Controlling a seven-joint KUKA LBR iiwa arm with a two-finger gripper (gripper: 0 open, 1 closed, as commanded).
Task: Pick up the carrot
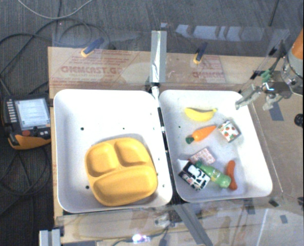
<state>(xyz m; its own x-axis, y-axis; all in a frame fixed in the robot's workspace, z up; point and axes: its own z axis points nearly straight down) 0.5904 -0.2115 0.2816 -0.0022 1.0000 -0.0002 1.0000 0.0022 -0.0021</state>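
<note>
The carrot (203,133), orange with a green top at its left end, lies slanted in the upper middle of the right bin (259,152). My gripper (255,102) hovers over that bin's upper right corner, up and to the right of the carrot and well apart from it. Its fingers (242,101) are spread open, with nothing between them.
Around the carrot lie a yellow banana (199,114) just above and a small white patterned box (229,131) to its right. Lower down are a pink packet (201,155), a black-and-white carton (194,176), a green bottle (214,175) and a red piece (231,174). The left bin holds a yellow divided tray (121,170).
</note>
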